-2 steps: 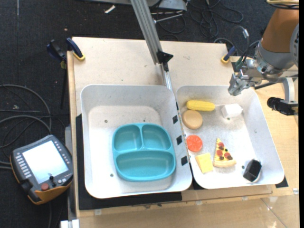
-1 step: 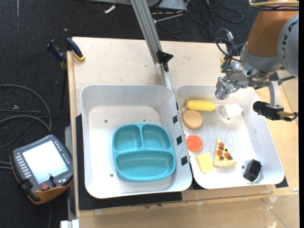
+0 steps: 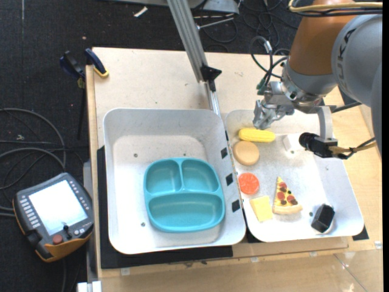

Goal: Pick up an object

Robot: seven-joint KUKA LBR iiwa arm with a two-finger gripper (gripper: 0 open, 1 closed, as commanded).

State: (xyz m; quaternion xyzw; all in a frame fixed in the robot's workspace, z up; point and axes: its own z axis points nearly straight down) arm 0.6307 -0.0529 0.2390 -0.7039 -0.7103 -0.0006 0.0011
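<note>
Camera view: corn cob [image 3: 256,135] just below jaws

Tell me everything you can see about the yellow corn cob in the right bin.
The yellow corn cob is a short, stubby cylinder that looks like glossy toy plastic, whole and lying on its side, running roughly left to right. It rests on the floor of the right shallow white bin, near the far edge. The round tan bread roll sits just in front of it, close or touching. The arm's pincer hangs right above its far side.

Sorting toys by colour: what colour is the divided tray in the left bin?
The divided tray is turquoise blue, seen plainly in the camera view.
</note>
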